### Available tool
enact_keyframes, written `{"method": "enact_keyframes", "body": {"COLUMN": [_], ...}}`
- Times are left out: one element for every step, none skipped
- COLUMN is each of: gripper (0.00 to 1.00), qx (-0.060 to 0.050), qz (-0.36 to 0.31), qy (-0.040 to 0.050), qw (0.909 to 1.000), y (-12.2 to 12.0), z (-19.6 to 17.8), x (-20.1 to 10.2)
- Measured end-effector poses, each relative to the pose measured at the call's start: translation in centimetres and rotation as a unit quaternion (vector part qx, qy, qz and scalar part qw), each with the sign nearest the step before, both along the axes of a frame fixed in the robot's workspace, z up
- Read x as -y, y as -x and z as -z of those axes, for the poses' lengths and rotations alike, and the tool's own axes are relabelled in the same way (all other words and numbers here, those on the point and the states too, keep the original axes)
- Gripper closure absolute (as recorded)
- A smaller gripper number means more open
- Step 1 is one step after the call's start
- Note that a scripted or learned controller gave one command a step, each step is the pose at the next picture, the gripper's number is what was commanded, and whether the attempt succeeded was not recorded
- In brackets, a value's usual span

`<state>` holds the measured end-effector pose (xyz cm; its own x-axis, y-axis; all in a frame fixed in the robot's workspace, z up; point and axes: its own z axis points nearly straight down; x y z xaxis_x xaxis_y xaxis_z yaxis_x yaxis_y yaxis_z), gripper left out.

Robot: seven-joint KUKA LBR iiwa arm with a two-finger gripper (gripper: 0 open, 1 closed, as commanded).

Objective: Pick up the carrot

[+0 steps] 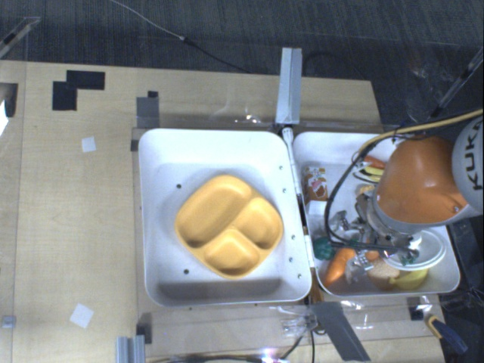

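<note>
The carrot (337, 265) is an orange piece lying near the front left corner of the right bin (302, 203). My gripper (361, 249) hangs low over that bin, just right of the carrot and very close to it. The arm's orange band (417, 180) and dark cables cover much of the wrist. I cannot make out whether the carrot is between the gripper's tips or only beside them.
A yellow three-part plate (229, 224) fills the middle of the left bin (162, 172). In the right bin lie a small printed packet (315, 181), a green item (323, 246), a pale bread-like piece (383, 273), a yellow fruit (411, 279) and a white disc (432, 252).
</note>
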<state>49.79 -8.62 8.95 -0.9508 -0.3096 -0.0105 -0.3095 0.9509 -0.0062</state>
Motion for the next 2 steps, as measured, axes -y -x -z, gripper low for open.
{"method": "enact_keyframes", "body": {"gripper": [1.00,1.00], "qx": [0.006,0.003], "qz": [0.001,-0.001], "qy": [0.0039,-0.0014], "qw": [1.0000,1.0000], "y": [-0.4,-0.9], "z": [-1.3,-10.0], "x": [0.4,-6.2]}}
